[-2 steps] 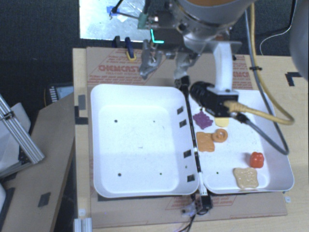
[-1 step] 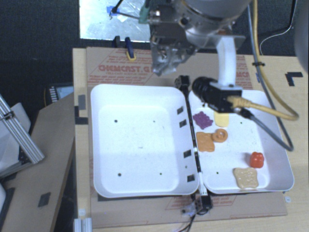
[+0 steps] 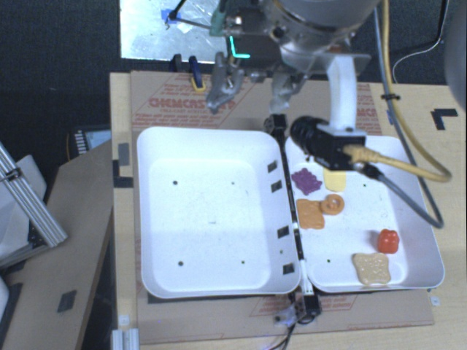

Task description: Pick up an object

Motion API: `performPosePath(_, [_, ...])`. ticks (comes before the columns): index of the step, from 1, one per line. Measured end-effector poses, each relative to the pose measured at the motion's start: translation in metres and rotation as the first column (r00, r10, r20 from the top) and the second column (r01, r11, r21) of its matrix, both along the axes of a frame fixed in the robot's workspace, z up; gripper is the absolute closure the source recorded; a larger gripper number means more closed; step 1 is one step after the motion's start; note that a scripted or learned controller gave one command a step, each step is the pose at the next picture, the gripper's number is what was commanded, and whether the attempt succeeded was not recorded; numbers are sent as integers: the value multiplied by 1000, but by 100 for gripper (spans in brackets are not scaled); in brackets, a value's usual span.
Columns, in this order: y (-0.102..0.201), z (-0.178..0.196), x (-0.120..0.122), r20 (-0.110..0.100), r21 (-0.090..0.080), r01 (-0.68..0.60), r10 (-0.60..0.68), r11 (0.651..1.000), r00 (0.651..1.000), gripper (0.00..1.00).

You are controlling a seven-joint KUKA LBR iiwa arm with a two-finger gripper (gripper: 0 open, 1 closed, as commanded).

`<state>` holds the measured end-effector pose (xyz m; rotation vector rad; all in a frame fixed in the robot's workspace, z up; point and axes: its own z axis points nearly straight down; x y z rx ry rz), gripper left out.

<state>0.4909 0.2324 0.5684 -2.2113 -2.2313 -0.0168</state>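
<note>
My gripper [image 3: 250, 93] hangs high over the back rim between the two bins, close to the camera. Its two fingers [image 3: 221, 86] stand wide apart and open, with nothing between them. In the right bin [image 3: 408, 195] lie a purple piece [image 3: 306, 181], a pale yellow piece [image 3: 335, 179], a flat orange piece [image 3: 310, 214], a small round orange piece [image 3: 333, 204], a red pepper-like toy [image 3: 387, 240] and a tan toast-shaped piece [image 3: 372, 267]. All of them sit well below and in front of the gripper.
The left bin [image 3: 204, 210] stands beside the right one, with a hinged divider [image 3: 288, 203] between them. A black device [image 3: 321, 141] on a white bracket, with a yellow cable [image 3: 401, 168], overhangs the right bin's back left corner.
</note>
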Motion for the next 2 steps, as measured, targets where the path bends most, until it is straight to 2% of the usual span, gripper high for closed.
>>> performPosePath(1, [0,11,0,2,2,-2,2,1000,1000,100])
performPosePath(2, [2,-80,33,-14,-11,10,-10,1000,1000,100])
